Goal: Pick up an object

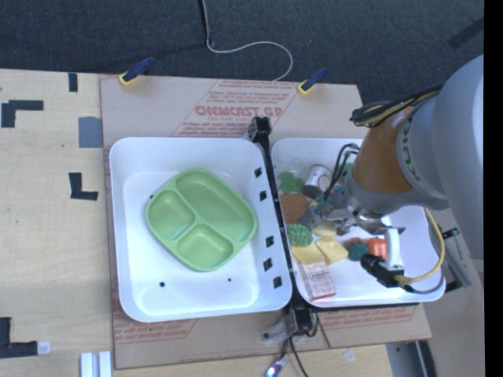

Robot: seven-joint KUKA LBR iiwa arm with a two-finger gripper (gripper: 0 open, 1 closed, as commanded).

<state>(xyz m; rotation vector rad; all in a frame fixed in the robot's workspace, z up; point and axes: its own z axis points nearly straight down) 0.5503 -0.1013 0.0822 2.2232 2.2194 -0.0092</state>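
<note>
Hovering over right bin (pixel 409 289) clutter, yellow piece (pixel 331 250) near wrist; grip state unclear.

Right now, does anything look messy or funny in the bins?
The green tray sits crooked in the left bin. In the right bin, toy foods lie heaped in a jumble beside the arm. Nothing looks broken.

Single fixed camera above bench (pixel 47 155), slanted down, both bins (pixel 126 210) in frame.
</note>
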